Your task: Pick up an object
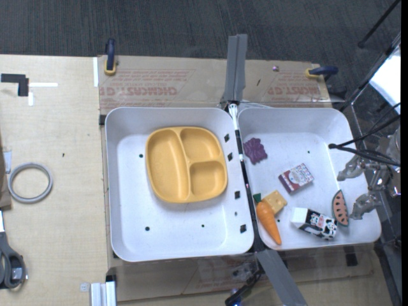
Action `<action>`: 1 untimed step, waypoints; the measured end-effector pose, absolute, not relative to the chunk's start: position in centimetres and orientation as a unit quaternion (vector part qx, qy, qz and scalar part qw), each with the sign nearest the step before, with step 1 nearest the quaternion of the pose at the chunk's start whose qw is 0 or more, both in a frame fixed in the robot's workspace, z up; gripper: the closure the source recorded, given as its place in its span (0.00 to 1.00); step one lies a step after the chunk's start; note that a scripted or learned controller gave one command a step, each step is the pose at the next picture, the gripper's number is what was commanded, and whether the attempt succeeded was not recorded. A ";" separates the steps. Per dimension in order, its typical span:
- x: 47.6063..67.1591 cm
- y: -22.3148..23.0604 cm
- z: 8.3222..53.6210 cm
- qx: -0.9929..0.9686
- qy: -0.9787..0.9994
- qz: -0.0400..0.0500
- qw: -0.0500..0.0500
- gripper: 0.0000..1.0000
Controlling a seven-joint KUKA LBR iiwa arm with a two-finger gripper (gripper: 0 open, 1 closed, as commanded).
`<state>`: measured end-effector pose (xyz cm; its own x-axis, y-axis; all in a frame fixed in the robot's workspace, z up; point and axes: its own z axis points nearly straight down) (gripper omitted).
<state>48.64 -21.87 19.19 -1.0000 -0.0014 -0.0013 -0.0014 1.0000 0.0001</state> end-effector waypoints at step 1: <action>51.4 -22.1 25.3 0.026 1.000 -0.001 0.002 0.00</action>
<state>51.37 -22.15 25.26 -0.9987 0.0510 -0.0037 0.0510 0.9987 -0.0011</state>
